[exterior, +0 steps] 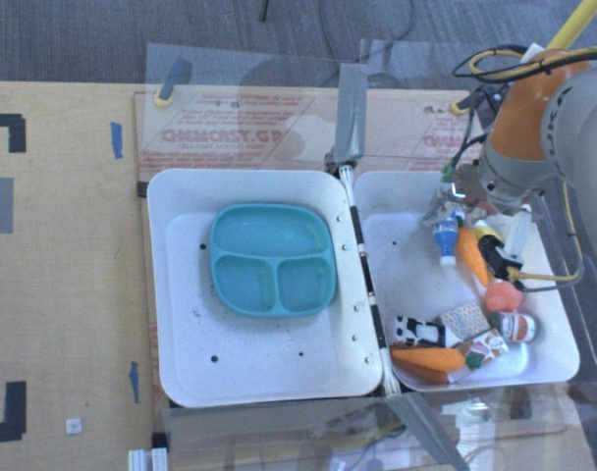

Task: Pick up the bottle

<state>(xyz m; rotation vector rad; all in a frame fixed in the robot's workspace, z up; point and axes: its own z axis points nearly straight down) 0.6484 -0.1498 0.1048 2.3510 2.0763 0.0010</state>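
Looks like the reach-in step: metal gripper (pixel 454 202) sits right above the small white-and-blue plastic bottle (pixel 446 240), can't tell its state. Next: lower and clamp.

Two bins side by side on the counter (pixel 63 292).
The left bin (pixel 176 361) holds a divided plate (pixel 274 260), toward its back. The right bin (pixel 402 253) holds a bottle (pixel 446 240) at the back under the tool (pixel 456 207), a carrot (pixel 472 253) just right of it, and another carrot (pixel 428 361) at the front.
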